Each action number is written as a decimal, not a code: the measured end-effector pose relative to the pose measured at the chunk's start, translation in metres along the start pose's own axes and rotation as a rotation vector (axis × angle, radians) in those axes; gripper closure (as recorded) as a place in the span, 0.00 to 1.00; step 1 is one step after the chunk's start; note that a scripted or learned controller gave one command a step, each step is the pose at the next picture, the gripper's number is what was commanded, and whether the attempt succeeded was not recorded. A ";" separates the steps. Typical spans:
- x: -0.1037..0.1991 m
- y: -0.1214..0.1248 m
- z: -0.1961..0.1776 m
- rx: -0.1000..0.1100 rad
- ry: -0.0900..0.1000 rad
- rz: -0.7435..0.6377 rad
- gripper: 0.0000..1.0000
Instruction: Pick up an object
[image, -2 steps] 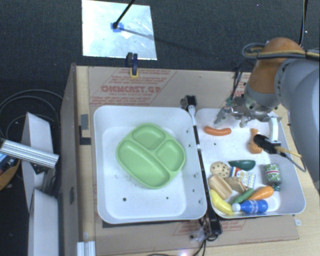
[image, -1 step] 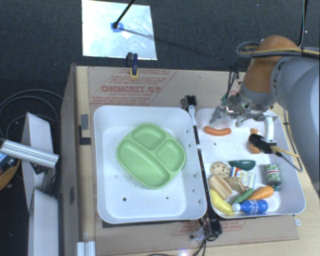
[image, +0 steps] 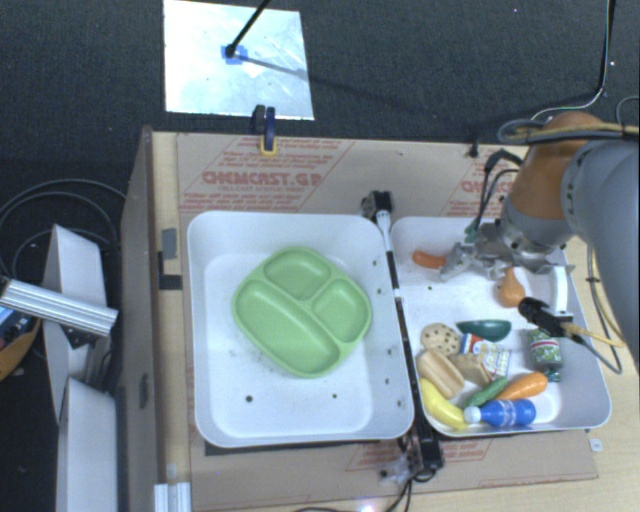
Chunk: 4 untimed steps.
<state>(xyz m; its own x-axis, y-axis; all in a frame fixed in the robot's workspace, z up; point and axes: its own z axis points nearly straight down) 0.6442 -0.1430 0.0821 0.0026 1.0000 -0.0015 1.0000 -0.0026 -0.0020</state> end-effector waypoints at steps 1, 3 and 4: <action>-0.041 -0.042 -0.003 -0.001 0.006 -0.001 0.00; 0.036 0.025 -0.068 -0.004 0.003 -0.011 0.00; 0.062 0.024 -0.021 -0.001 0.003 -0.009 0.00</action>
